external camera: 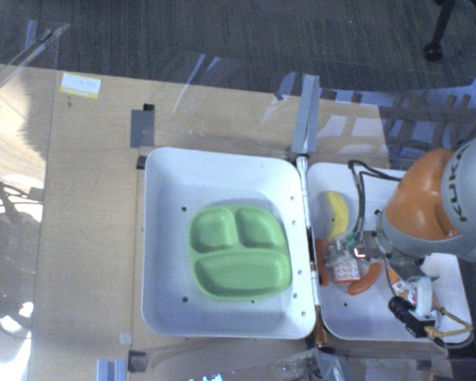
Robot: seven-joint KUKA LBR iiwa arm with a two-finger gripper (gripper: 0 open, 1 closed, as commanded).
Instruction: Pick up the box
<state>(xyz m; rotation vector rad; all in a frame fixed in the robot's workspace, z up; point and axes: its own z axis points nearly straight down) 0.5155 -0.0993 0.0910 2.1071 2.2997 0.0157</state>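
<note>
The box (343,268) is small, red and white, and lies in the right bin (374,324) close to its left wall. My gripper (354,247) hangs right above the box's upper edge, reaching in from the right under the grey and orange wrist (420,207). The view does not show whether it touches the box. The wrist hides part of the bin behind it.
A yellow banana (337,213) lies just beyond the box, and an orange-red sausage-shaped toy (364,280) rests against the box's right side. A green divided plate (239,251) sits in the left bin (164,301). A grey post (307,118) stands between the bins.
</note>
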